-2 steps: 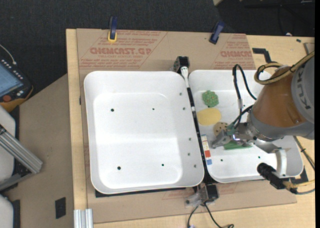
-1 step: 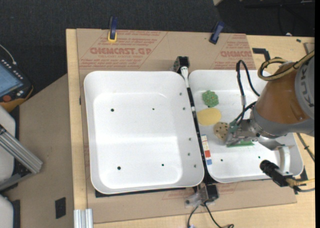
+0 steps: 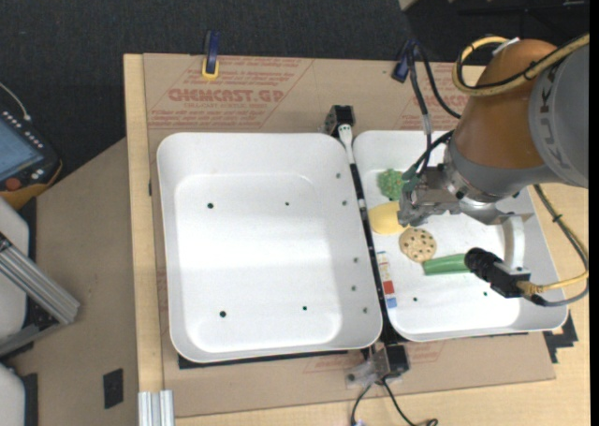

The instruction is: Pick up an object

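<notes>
One camera does all the looking, fixed high above the desk (image 3: 234,87) and tipped down at a slant. It sits far enough back to take in the left bin (image 3: 262,256) and right bin (image 3: 449,307) whole, with the arm (image 3: 505,115) entering from the frame's right.

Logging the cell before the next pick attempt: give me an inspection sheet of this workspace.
Surface: cardboard sheet under left bin and right bin.
Job's things: in the right bin, green leafy piece, yellow piece, speckled cookie, green block, small stick.
Clutter: nothing seen.
End effector: low over the right bin, beside the yellow piece.
Cables: black cable down to the wrist; second cable off the front edge.
Surroundings: dark floor, blue clamp, metal rail at left.
</notes>
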Robot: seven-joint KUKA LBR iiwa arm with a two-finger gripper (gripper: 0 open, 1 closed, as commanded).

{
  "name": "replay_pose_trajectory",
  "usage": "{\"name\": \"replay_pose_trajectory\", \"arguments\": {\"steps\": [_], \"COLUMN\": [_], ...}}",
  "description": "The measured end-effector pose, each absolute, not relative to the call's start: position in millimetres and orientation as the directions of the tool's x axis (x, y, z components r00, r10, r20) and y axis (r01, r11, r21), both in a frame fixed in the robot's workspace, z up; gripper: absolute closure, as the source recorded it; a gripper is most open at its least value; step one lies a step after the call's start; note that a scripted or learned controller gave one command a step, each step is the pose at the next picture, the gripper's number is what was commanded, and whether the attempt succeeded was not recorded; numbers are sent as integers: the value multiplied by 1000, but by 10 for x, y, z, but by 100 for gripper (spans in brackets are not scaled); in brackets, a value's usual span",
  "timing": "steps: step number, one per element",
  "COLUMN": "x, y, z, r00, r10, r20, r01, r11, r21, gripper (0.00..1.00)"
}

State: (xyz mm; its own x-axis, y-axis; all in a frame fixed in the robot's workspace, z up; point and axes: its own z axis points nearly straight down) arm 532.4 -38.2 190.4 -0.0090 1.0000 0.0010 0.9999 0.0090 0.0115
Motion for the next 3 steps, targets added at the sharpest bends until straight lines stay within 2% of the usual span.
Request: {"name": "replay_pose_trajectory", "arguments": {"steps": [1,2,3], "x": [5471,4962,4989], "y": [751,-19,20], "z": [2745,2867,2960], "r00": [-14,6,-1], "r10": [1000,1000,1000], "r20": [4,0,0], "r01": [1000,1000,1000], "r11": [13,-6,1], "r21": [12,-3,0], "gripper": [100,100,100]}}
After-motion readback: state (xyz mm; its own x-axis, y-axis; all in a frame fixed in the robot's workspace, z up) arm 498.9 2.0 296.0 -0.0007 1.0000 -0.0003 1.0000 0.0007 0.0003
